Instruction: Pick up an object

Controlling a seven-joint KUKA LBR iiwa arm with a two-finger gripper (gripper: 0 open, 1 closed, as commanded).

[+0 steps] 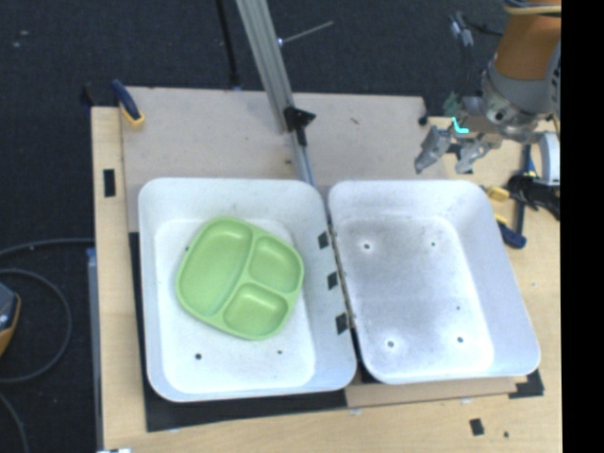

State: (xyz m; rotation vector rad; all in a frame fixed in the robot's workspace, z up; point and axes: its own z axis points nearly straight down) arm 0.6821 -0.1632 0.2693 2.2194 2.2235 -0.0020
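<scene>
nothing picked up yet: gripper (451,151) hangs spread and bare beyond the right bin (510,281), green plate (241,276) untouched in the left bin (156,253).

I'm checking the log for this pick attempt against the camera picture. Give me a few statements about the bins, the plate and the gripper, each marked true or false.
1. The green divided plate lies in the left bin. True.
2. The plate has three compartments. True.
3. The gripper holds the plate. False: it hangs apart from it, above the far rim of the right bin, with nothing between its fingers.
4. The plate lies upside down. False: its compartments face up.
5. The two bins sit side by side, with small black clips along their shared edge. True.
</scene>
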